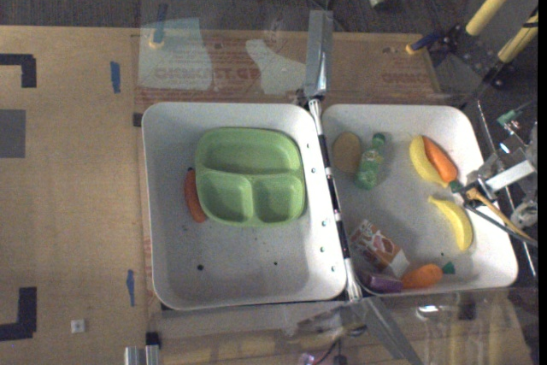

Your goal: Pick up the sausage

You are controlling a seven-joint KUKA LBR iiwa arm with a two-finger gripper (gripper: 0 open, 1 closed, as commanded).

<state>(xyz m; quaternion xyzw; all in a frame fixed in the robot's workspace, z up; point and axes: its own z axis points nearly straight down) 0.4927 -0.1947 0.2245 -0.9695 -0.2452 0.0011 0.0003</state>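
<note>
The left bin (162,209) held a green divided plate (249,176) set toward its far half. The sausage (195,195), orange-red, lay lengthwise right against the plate's left rim, and whether it slipped under that rim could not be told. A narrow strip of bare white floor ran between it and the bin wall further left of the plate. Nearer the camera than the plate, the bin floor was open across its whole width.

Right of the plate, past the ridge where the bins meet, the right bin (402,120) was crowded. A tan round piece (346,151) came first, then a green bottle (371,161), with a small printed carton (377,246) and a purple piece (385,284) nearer the camera. Further right of the plate lay an orange carrot (423,275) by the near wall, a banana (419,160) with a second carrot (440,160) resting on it, and another banana (454,222).

Farthest right of the plate, the gripper (479,188) hung over the right bin's right rim, well apart from the sausage. It held nothing visible, and how far it stood open could not be told
</note>
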